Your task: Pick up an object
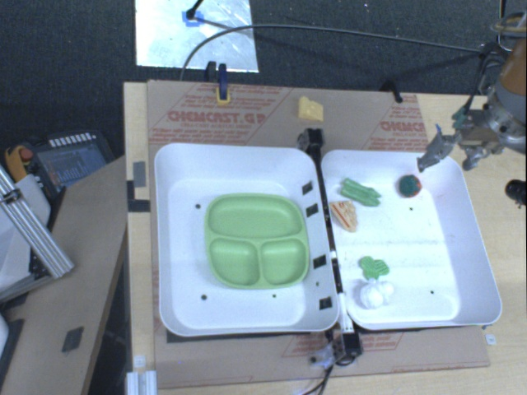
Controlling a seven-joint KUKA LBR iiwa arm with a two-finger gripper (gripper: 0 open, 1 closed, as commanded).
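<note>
Nearest us, four small items (373, 280) share one bin (469, 220); we see the gripper (451, 153) released.

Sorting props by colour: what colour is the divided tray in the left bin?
Light green; the tray shows plainly in the camera view.

White bins (177, 220); pale green divided plate (255, 239); green pod (360, 192); red-and-green ball (409, 186); white garlic (373, 295); tan counter (90, 245).
</note>
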